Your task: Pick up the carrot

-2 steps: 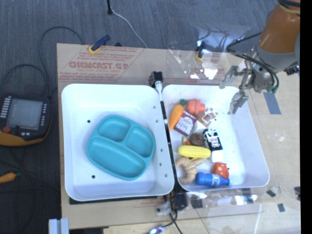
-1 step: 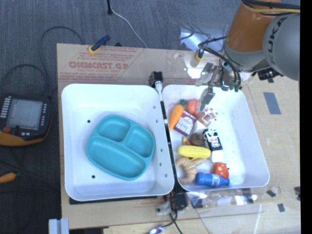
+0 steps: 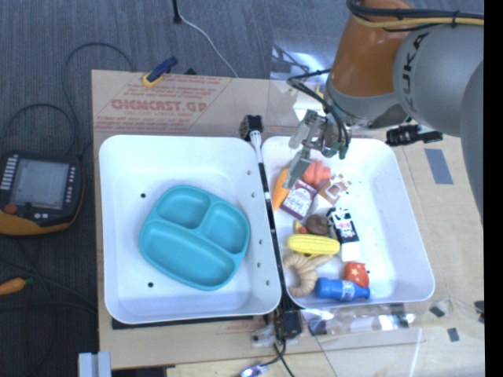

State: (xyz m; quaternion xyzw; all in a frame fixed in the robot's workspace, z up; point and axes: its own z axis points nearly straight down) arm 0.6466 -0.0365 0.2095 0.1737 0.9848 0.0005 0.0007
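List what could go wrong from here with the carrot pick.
1. The carrot lies against the right bin's left wall, so a finger might strike the wall rather than slip beside it.
2. A purple packet and an orange-red toy crowd the carrot; the gripper, hovering over this cluster, could close on one of them instead.
3. Part of the carrot is hidden under the gripper, so the grasp may land off-centre and slip.
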